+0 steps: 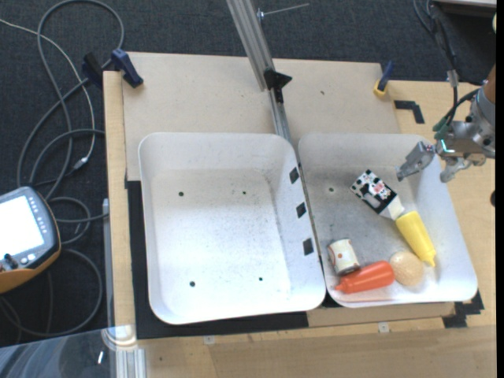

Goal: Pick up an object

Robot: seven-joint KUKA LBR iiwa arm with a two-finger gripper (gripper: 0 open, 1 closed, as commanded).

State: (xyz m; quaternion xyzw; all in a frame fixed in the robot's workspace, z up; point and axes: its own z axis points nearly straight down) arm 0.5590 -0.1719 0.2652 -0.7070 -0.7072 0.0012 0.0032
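Observation:
My gripper (431, 166) hangs over the right bin's far right corner, fingers spread apart and open with nothing between them. In the right bin (339, 160) lie a black-and-white spotted block (372, 189), a yellow banana-shaped piece (416, 235), a beige round piece (408, 269), an orange carrot-shaped piece (366, 278) and a small white can with a red band (343, 255). The spotted block is the nearest of them, a little to the gripper's left and nearer the front.
The left bin (216, 223) sits beside the right one, with black clips (300, 209) along the shared wall. A metal pole (250, 34) slants up from the back of the bench. A handheld pendant (24, 235) and cables lie on the floor at the left.

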